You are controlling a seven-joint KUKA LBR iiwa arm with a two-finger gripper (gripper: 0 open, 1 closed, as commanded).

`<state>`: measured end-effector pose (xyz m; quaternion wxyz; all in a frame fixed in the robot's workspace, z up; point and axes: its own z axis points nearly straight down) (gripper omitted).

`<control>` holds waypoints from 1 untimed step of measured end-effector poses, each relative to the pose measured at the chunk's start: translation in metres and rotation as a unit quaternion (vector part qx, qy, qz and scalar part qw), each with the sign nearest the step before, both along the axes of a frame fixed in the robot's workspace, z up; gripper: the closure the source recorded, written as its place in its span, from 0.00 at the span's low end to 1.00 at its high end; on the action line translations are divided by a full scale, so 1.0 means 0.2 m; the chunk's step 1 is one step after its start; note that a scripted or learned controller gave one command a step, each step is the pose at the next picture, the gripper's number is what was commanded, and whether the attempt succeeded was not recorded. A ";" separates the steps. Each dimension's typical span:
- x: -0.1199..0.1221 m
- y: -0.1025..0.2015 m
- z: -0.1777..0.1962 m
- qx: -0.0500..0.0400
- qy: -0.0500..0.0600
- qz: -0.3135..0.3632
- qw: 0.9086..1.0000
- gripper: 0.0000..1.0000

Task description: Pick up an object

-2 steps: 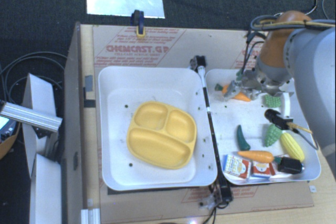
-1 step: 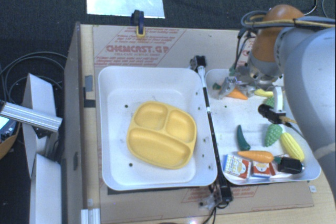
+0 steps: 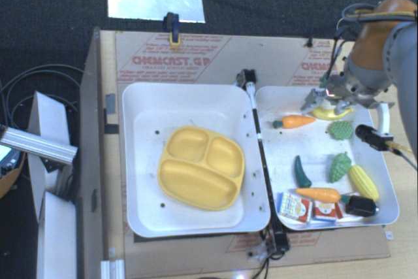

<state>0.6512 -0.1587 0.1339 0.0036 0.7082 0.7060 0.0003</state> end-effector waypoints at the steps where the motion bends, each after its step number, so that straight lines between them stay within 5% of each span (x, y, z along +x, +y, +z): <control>1: 0.10 0.08 -0.22 -0.002 -0.001 0.003 1.000 0.00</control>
